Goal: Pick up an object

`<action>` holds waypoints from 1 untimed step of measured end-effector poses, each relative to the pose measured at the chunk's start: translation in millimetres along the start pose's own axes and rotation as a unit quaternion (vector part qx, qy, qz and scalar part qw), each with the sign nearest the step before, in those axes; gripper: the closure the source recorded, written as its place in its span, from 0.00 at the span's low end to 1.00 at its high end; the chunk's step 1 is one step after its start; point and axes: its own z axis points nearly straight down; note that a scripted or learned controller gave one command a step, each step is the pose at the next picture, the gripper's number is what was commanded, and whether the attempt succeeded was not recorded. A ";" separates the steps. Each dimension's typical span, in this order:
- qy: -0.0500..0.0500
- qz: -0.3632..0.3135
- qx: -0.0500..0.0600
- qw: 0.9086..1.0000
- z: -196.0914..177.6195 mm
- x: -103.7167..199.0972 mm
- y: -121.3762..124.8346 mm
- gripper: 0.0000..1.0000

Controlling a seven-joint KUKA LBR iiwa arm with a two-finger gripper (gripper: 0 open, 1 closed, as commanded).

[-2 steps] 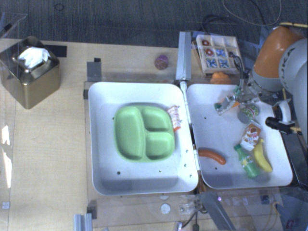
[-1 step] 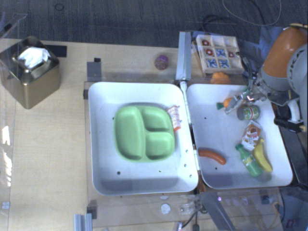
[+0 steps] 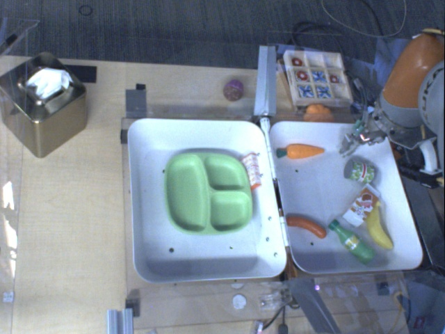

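The right bin (image 3: 316,186) holds an orange carrot (image 3: 302,152) at its back, a small green can (image 3: 360,170), a red-and-white carton (image 3: 363,207), a yellow banana (image 3: 379,229), a green bottle (image 3: 352,241) and a red sausage (image 3: 306,225). In the left bin (image 3: 149,207) lie a green divided plate (image 3: 208,190) and a small red-and-white packet (image 3: 252,170) at the plate's right edge. My gripper (image 3: 357,138) hangs over the right bin's back right corner, above and just behind the green can. It is open, with nothing between its fingers.
A brass box (image 3: 45,113) with white paper in it stands at the far left. Behind the bins lie a purple ball (image 3: 233,89), a tic-tac-toe board (image 3: 316,77) and an orange object (image 3: 318,113). A metal divider (image 3: 263,82) rises between the bins.
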 end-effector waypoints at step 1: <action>0.002 0.000 0.002 1.000 0.7 1.1 -0.4 0.00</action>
